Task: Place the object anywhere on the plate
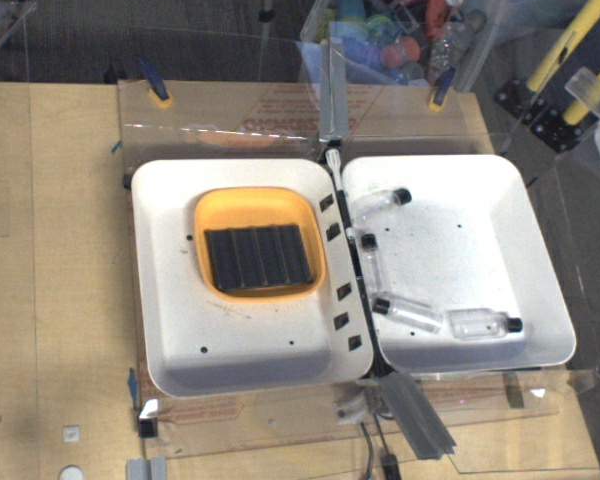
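Camera view: a black ridged block (258,256) lies flat in the hollow of the yellow plate (255,200), which sits in the left white bin (160,268), centre-left of the frame. If the block is the object, the placing looks done. Clear capped vials (485,323) lie loose in the right bin (480,228), probably spare items. The gripper's state I cannot tell.

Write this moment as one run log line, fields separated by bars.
yellow square plate: left bin, black ridged block on it | clear plastic vials with black caps: right bin | placement: not done
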`<state>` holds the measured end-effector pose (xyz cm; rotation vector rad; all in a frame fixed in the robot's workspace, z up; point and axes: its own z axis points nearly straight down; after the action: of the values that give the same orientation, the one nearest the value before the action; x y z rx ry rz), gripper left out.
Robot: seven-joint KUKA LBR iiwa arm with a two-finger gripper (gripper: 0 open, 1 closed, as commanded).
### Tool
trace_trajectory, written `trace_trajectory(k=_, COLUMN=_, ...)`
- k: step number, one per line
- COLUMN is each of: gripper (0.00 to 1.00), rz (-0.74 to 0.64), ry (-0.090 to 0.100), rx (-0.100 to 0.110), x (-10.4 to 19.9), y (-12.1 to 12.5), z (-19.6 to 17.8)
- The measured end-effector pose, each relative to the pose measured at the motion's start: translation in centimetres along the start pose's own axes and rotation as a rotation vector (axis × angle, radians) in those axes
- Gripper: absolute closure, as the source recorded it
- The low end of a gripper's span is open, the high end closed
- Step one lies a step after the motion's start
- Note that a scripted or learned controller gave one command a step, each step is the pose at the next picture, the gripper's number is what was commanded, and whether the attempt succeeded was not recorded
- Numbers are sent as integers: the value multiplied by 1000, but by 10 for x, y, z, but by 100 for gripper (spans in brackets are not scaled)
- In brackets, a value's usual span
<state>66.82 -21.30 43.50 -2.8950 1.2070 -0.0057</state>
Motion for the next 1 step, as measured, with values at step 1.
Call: trace_trajectory(k=1, gripper=100, rz=-284, ry=-1, rx=0, x=2, y=2, z=5)
